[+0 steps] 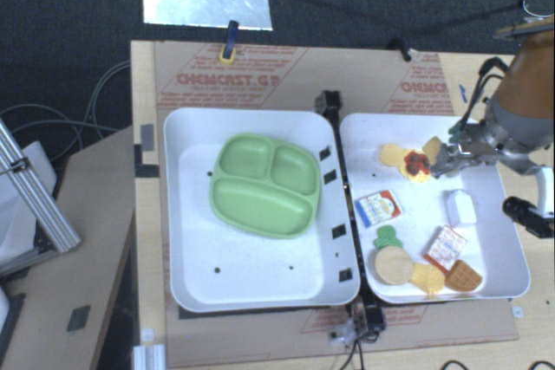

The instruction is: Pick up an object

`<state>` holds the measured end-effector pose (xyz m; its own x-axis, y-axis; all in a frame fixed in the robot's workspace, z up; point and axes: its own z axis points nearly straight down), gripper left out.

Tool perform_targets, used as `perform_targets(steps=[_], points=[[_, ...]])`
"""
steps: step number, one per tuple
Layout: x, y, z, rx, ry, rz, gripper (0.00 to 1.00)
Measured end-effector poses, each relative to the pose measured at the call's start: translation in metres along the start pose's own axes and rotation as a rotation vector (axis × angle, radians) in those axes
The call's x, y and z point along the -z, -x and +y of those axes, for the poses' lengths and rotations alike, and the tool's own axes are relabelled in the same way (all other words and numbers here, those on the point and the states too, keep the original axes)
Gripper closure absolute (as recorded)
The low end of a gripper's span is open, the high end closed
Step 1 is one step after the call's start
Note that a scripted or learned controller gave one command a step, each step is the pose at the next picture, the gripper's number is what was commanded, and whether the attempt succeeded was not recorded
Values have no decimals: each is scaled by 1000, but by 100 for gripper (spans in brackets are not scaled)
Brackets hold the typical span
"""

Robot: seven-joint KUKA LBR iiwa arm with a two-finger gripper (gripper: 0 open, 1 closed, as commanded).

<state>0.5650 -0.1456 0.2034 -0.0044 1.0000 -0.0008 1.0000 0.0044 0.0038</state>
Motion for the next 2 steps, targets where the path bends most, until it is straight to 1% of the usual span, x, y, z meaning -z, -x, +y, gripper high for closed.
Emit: perform_targets(steps=[1, 2], points=[[21, 0, 1, 0, -1, 0, 100], [12, -54, 14, 2, -2, 1, 100]])
